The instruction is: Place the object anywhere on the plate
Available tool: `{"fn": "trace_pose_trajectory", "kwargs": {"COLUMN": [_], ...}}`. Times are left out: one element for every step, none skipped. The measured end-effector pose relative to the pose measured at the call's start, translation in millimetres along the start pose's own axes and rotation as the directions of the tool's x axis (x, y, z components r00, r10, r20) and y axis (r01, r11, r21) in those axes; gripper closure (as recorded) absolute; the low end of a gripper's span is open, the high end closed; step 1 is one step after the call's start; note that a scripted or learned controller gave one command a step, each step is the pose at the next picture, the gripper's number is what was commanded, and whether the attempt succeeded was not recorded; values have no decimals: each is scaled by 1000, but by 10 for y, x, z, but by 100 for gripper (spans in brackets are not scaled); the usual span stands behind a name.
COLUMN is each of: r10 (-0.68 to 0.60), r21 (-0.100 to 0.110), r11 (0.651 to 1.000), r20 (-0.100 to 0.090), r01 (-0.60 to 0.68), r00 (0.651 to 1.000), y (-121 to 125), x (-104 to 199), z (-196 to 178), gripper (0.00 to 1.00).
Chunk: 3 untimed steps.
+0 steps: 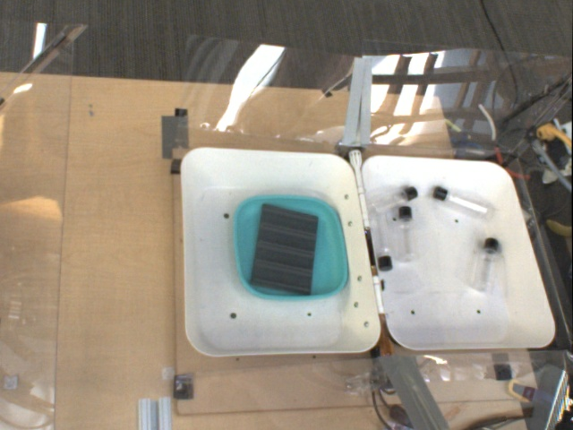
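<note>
Bright daylight falls from the upper edge, streaking white glare across the clear plastic sheeting (pixel 260 74) behind the two shallow white bins (pixel 206 240). Shadows stay soft; the picture is slightly grainy, sharp centrally.

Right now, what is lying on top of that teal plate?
A dark grey ribbed block lies flat on the teal plate, roughly centred, in the left bin. The plate surface beneath the block is covered.

On my screen I see loose black and white cables (pixel 528 119) bunched at the far right, a yellow plug (pixel 557 136) among them, and a grey metal part (pixel 548 399) near right, too cropped to identify
</note>
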<state>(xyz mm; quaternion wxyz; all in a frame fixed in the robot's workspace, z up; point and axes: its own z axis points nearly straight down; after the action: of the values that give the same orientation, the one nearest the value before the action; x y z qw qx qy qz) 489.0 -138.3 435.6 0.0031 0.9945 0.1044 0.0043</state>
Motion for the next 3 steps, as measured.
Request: {"fn": "trace_pose_trajectory", "kwargs": {"r10": [0, -1, -1], "r21": [1, 1, 1], "r11": [1000, 1000, 1000], "r20": [1, 1, 1], "r01": [0, 1, 1], "r00": [1000, 1000, 1000], "y": [28, 27, 27], "x": [-9, -9, -9], "z": [3, 2, 1], "gripper": [0, 0, 0]}}
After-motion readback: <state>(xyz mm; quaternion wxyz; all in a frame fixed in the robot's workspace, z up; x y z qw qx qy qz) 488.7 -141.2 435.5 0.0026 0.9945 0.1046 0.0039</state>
